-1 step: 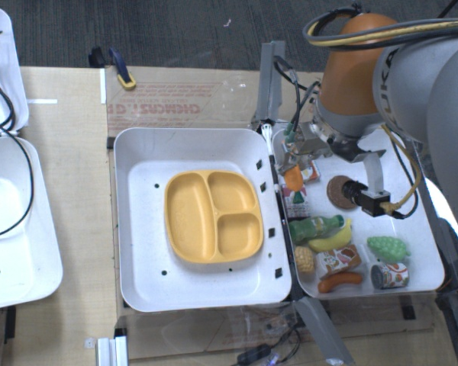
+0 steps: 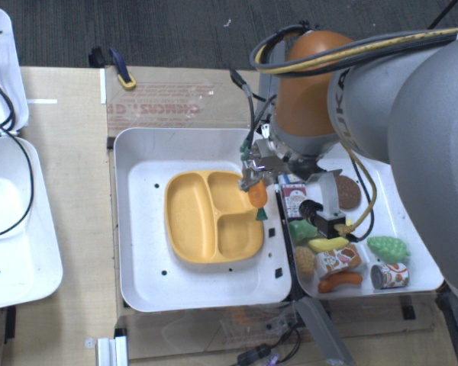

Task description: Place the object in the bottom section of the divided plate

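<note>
Logging item: toy carrot (image 2: 257,195) pinched in my gripper (image 2: 253,183), hanging over the yellow divided plate (image 2: 191,219), at its right rim, held clear for lowering into its bottom section.

- Yellow three-section plastic divided plate (image 2: 206,218): in left white bin (image 2: 137,227).
- Small orange carrot-shaped toy (image 2: 257,196): over plate's right rim.
- Yellow plastic banana (image 2: 328,243): in right white bin (image 2: 412,227).

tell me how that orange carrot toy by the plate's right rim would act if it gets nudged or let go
The carrot looks like small moulded plastic, so probably stiff and light. Its tapered, rounded body could roll in a curve if dropped on the yellow divided plate. Its smooth surface may slip under the gripper, right above it.
</note>
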### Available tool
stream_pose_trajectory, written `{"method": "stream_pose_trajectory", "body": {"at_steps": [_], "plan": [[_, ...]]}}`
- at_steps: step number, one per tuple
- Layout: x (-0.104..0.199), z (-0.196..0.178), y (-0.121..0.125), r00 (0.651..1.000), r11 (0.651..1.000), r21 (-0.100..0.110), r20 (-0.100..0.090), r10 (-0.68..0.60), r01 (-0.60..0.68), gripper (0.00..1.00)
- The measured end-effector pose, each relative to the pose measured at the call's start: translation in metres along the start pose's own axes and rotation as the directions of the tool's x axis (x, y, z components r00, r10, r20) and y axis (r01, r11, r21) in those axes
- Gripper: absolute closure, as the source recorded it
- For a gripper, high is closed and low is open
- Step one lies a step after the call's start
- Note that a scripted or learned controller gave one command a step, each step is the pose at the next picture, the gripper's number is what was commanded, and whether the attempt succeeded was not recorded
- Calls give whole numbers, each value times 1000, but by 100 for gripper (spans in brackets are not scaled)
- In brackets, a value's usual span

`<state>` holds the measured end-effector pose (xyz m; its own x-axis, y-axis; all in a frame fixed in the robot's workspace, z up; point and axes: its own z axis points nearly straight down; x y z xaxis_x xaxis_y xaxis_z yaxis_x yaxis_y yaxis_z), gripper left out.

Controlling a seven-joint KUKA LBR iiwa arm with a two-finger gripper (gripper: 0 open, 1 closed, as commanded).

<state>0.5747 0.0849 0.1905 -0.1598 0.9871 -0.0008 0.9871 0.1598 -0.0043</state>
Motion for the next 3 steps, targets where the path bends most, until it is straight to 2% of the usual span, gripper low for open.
{"method": "stream_pose_trajectory", "body": {"at_steps": [1,2,3], "plan": [[76,-4,-4,1000,1000,-1,1,-26,26,100],[118,-37,-42,996,996,0,1,88,-88,100],[118,-37,-42,996,996,0,1,88,-88,0]]}}
